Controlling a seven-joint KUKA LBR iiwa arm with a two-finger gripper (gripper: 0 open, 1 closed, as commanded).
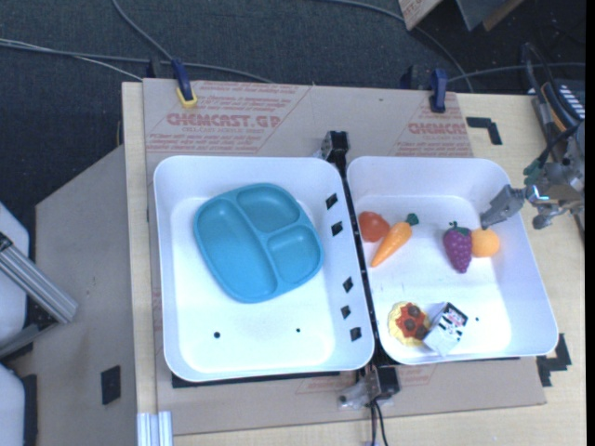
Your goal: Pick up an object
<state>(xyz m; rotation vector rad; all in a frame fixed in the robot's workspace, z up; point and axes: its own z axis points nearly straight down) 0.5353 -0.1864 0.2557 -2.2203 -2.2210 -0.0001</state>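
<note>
At right bin's far right edge: my tool, fingers' state unclear. Orange just below-left of tip, touching grapes. Orange nearest; short drop toward it.

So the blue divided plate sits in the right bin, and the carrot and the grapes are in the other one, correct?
Not quite. The camera view shows the blue divided plate in the left bin, not the right one. The carrot and the grapes do lie in the other one, the right bin.
</note>
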